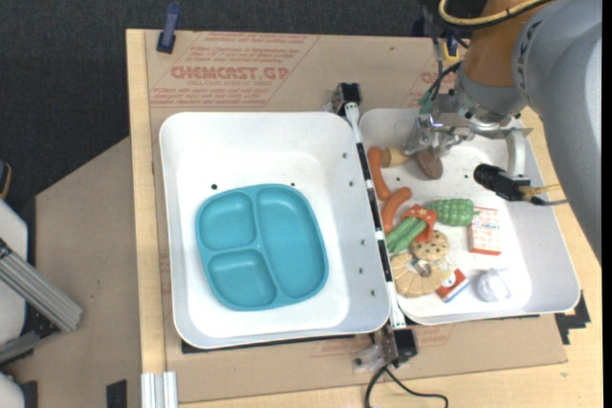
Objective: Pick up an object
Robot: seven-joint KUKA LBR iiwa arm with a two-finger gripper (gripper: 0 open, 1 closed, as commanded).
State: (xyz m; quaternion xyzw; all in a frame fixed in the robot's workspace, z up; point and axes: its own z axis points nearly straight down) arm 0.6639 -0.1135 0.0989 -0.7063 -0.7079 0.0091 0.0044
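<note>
A teal divided tray (261, 246) sits far left of the gripper (427, 155). Closer left, a sausage (380, 170) lies lengthwise along the right bin (535, 277), pointing away from camera. Gripper's grasp: cannot tell.

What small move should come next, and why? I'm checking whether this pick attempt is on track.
Probably a short lift straight up: the hand is low in the right bin, on a brownish object. Rising would show whether it comes along.
</note>
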